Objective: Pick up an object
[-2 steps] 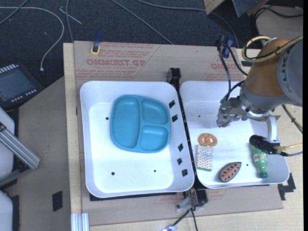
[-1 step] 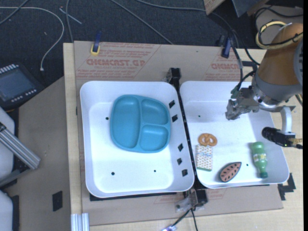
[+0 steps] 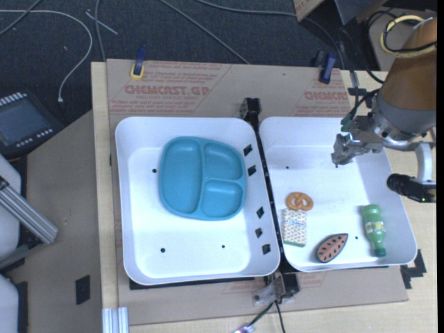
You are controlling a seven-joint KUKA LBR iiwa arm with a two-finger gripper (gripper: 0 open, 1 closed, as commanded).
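Note:
My gripper (image 3: 339, 157) hangs over the back of the right bin (image 3: 316, 144), pointing down, with nothing seen between its fingers. Several small objects lie toward the bin's front. A pretzel (image 3: 299, 201) sits near the bin's left side. Just in front of it lies a small patterned packet (image 3: 295, 227). A brown oval piece (image 3: 331, 248) rests at the front, and a green bottle (image 3: 374, 229) lies on its side at the front right. All of them are well in front of the gripper.
The left bin (image 3: 139, 214) holds a blue divided plate (image 3: 202, 177). A row of black clips (image 3: 255, 186) runs along the wall between the bins. A black part of the arm (image 3: 409, 186) reaches over the right bin's right rim. Cables lie behind the bench.

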